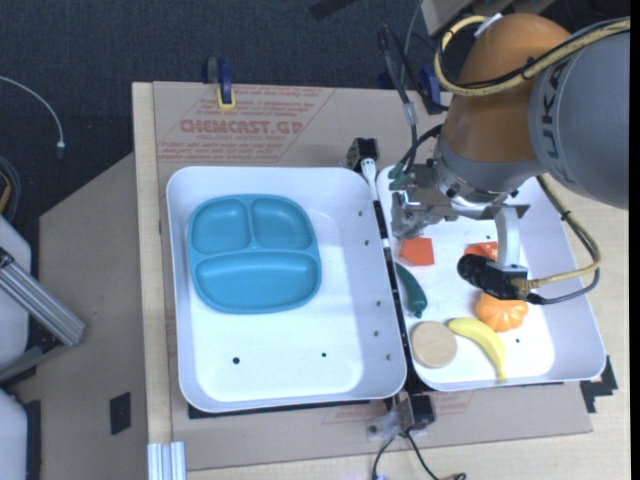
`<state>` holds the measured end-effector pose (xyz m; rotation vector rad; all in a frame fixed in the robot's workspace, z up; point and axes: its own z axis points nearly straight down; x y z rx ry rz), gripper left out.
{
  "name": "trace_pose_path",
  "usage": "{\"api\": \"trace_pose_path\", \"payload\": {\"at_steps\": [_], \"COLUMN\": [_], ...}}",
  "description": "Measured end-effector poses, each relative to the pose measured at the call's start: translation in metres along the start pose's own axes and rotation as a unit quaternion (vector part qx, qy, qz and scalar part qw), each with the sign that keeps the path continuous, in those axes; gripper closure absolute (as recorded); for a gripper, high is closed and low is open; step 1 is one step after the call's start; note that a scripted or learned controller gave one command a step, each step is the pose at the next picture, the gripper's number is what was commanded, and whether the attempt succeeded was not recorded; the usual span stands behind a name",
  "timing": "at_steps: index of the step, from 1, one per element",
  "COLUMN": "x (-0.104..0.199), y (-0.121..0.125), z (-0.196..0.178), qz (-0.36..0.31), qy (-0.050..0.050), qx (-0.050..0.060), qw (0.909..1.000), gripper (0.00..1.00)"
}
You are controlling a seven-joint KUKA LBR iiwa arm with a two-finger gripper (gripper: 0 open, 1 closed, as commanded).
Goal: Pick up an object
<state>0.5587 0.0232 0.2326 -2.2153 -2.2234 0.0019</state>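
Note:
My gripper [415,220] hangs low over the left part of the right bin [570,353], under the grey wrist with its orange band. Just below it lies a red-orange square block [418,253], with nothing seen in the gripper's hold. A dark green curved piece [411,288] rests along the bin's left wall. Toward the front sit a tan round disc [434,344], a yellow banana [480,344] and an orange pumpkin-like fruit [501,311]. A small orange piece [484,250] peeks out at mid-bin.
The left bin [350,348] holds a blue divided plate [255,253] in its back left part. The rim between the two bins runs right beside the gripper. Cardboard [240,123] lies under the bins, with a blue clip [226,80] at the back.

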Motion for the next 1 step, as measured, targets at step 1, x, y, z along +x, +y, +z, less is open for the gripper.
{"api": "trace_pose_path", "payload": {"at_steps": [1], "x": [0.0438], "y": [-0.0232], "z": [-0.0060], "qz": [0.000], "qy": [0.000], "qx": [0.000], "qw": [1.0000], "gripper": [1.00]}}
